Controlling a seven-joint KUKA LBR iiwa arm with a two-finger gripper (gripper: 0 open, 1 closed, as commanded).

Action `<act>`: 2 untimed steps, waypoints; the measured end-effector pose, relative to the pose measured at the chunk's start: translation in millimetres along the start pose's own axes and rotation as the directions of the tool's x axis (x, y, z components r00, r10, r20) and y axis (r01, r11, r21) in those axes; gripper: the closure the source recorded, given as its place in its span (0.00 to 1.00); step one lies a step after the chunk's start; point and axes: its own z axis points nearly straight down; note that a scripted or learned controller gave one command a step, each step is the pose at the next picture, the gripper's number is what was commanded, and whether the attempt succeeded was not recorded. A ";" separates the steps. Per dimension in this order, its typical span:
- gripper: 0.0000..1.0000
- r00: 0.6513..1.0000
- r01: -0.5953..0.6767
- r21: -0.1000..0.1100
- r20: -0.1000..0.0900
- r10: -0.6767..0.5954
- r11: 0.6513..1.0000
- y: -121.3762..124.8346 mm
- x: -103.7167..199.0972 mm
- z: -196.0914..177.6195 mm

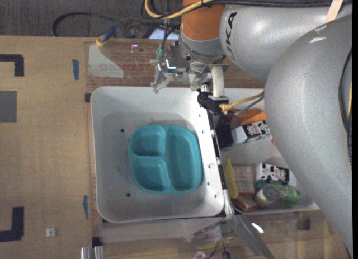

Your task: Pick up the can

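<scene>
The pincer (162,76) hangs above the far rim of the left bin (106,118), its thin metal fingers (158,82) spread apart with nothing between them. It sits at the end of the grey arm (291,45), just below the orange band (207,0).

The can (269,194) lies on its side in the right bin (313,206), near that bin's front edge, well apart from the pincer. It is greenish with a pale round end turned toward the left. Just behind it stands a small carton with black and white cow patches (272,172). To its left are a pinkish box (243,178) and a yellow banana-like piece (231,178) along the dividing wall, with a brown item (245,203) at the front. Farther back, partly under the arm, lie another small carton (253,131) and an orange object (250,116).

In the left bin rests a teal divided tray (166,159) with three compartments. Both bins stand on the tan counter (45,140), which carries black and blue tape marks.
</scene>
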 end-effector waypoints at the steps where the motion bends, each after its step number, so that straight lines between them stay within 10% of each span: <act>1: 0.00 0.998 -0.070 -0.002 -0.001 0.070 0.998 3.1 47.4 141.1; 2: 0.00 0.999 -0.041 0.000 -0.001 0.041 0.999 1.9 32.3 48.5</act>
